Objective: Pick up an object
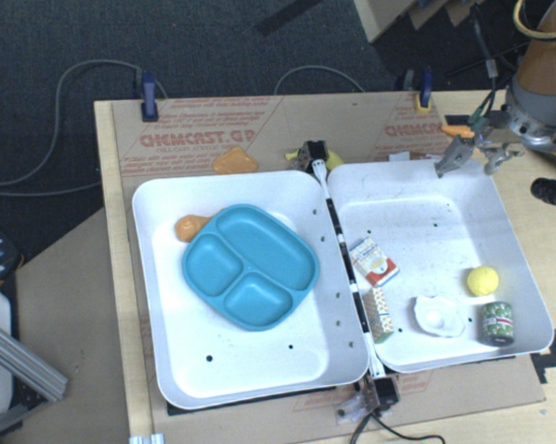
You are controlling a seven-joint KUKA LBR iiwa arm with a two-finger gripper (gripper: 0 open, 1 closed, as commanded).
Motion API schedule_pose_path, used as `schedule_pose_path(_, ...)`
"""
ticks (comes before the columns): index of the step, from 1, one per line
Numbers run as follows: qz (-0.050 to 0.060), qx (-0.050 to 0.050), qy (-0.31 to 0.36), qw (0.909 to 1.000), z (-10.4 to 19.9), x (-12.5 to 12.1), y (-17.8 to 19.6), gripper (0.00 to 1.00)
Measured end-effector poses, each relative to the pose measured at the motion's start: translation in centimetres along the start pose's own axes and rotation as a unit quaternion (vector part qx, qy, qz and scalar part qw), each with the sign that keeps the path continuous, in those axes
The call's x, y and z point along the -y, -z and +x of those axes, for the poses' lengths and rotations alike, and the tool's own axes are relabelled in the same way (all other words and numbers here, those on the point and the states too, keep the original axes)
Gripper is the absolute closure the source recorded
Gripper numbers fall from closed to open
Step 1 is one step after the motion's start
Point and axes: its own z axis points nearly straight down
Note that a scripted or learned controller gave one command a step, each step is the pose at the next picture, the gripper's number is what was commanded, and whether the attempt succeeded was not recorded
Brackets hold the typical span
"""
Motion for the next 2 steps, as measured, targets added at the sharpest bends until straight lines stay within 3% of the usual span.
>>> schedule_pose_path(1,0.011,-0.007,-0.002,0.9999,0.3,6.7,-6.8,0.00)
schedule_pose_path(2,0.009,-0.008,-0.001,0.9999,0.5,13.4,-8.0,0.00)
